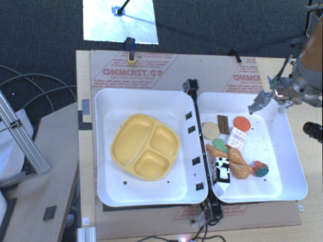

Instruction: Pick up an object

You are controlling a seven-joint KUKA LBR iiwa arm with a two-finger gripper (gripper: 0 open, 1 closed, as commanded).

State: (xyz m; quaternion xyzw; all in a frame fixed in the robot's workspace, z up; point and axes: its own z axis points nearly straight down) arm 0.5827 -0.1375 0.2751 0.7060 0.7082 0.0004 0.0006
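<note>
The right bin point(282, 185) holds several small objects. Among them are a tan round piece point(209, 130), a brown bar point(223, 124), a red disc point(241, 123), a white packet point(235, 138), a green piece point(220, 146), an orange drumstick shape point(236, 160), a black-and-white item point(222, 170) and a red-and-teal ball point(260, 169). My gripper point(269, 106) hovers over the bin's far right corner, above and to the right of the red disc. It is open, with nothing between its fingers.
A yellow compartment plate point(145, 146) lies in the left bin point(106, 185). A black divider point(198, 150) runs between the two bins. The grey arm point(309, 74) comes in from the right, above the right bin's far edge.
</note>
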